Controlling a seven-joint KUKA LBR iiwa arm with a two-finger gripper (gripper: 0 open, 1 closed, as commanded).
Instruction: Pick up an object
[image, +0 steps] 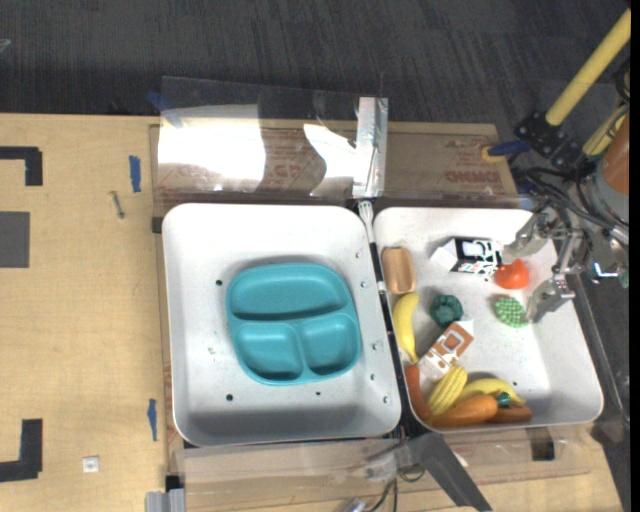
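- Gripper (541, 262): positioned over the right side of the right bin (575, 385), reaching in from the right. Its two metal fingers (523, 236) stand well spread, one toward the bin's back, the other lower, near the bin's right wall. Nothing is seen between them.
- Just left of the gripper: a small orange-red object (512, 275), and below it a green dotted ball (511, 311). Both lie on the bin floor, near the fingers; contact cannot be confirmed.
- Further left: a black-and-white printed packet (472, 254) toward the bin's back, and a dark green lump (446, 307) near the middle.
- Left wall of the same bin: a tan bread-like piece (398, 268), with a yellow banana (404, 326) directly below it.
- Front of the bin: an orange-and-white carton (450, 346), a yellow bunch-like item (448, 388), a second banana (497, 388) and a carrot (466, 409), crowded together.
- Left bin (190, 240): holds a teal divided tray (294, 320), lying flat at its centre.
- Behind the bins: clear plastic sheeting (260, 145) on the cardboard-covered bench (70, 300).
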